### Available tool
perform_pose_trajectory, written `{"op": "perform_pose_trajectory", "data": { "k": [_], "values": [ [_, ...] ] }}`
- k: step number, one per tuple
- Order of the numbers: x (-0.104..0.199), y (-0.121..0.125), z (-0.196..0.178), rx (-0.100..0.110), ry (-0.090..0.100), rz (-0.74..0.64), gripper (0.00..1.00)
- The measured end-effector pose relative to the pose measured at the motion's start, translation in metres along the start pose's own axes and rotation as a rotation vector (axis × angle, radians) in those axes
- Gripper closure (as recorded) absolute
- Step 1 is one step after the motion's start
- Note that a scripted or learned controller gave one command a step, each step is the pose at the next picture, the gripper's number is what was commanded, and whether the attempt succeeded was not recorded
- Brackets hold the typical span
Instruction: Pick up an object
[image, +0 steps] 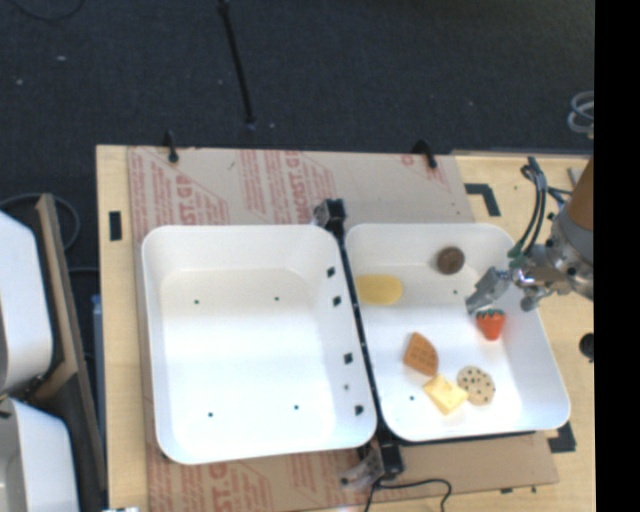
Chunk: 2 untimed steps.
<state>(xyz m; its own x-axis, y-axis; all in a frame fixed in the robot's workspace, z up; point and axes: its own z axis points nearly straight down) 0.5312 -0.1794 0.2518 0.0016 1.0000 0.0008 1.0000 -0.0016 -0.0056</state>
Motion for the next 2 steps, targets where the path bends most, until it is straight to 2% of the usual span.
{"op": "perform_pose_trajectory", "data": {
  "k": [1,2],
  "values": [
    [0.000,0.001,-0.003,-0.006,-0.001,-0.001,0.00],
    [-0.008,-0.006,0.049,-0.002,0.000,0.000,0.00]
  ]
}}
